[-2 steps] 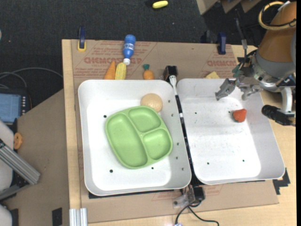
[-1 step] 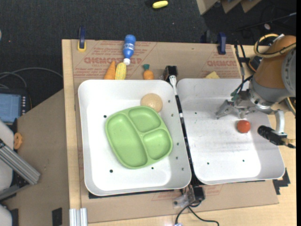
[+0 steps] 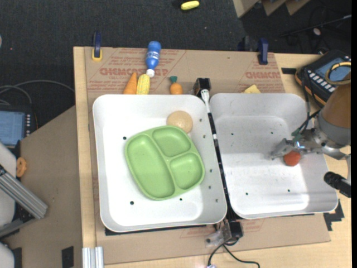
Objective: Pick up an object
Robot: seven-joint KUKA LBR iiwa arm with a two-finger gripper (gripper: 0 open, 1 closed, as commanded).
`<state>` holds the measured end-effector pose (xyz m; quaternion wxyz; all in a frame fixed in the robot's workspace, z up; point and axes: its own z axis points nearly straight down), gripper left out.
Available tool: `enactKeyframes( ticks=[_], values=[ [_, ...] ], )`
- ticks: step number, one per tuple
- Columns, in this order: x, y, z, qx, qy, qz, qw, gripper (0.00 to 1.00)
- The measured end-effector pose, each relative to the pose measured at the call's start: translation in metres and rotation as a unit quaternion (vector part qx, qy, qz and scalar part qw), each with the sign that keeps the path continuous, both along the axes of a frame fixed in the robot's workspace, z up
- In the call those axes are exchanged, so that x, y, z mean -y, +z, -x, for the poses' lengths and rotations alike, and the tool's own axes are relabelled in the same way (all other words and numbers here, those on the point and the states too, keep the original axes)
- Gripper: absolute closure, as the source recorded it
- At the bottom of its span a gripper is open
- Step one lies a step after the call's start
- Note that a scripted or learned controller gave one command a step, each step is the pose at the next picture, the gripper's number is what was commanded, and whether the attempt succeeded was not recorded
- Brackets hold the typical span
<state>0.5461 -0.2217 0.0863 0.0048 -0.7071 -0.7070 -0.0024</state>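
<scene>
Looked like the approach-to-grasp step, not yet a lift. Found the two-finger gripper low inside the right shallow white bin, at the end of the grey arm with the orange band reaching in from the right. Spotted the likely target, a small red-orange round object, on the bin floor near the right-hand wall, touching or just under the gripper tip. Could not tell whether the jaws stood wide, narrow or closed on anything: too small and blurred at the tip. Could not confirm a hold either, so marked the object as resting on the bin floor.

Judged the next move as: settle the tip square over the round object, close, then lift straight up. Flagged a rolling risk with a round shape on a smooth floor.

Noted plenty of bare floor to the left of the object in the right bin, little toward the right wall. Noted the raised rims where the two bins met in the middle, well apart from the object.

Logged the left shallow white bin as holding a green three-compartment plastic plate with a pale beige round object just beside its far edge. Logged a yellow toy corn cob and a small blue-and-white bottle on the bench behind the bins, out of the arm's way.
</scene>
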Motion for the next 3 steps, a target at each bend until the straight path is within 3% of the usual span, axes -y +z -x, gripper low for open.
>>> enactKeyframes(
  ticks=[1, 2, 3],
  values=[
    [0.001, 0.010, -0.002, 0.002, 0.000, 0.0049, 1.0000, 1.00],
    [-0.062, -0.002, -0.060, 0.004, 0.003, 0.0057, 1.0000, 1.00],
    [-0.162, 0.103, -0.043, 0.004, 0.003, 0.0045, 1.0000, 1.00]
  ],
)
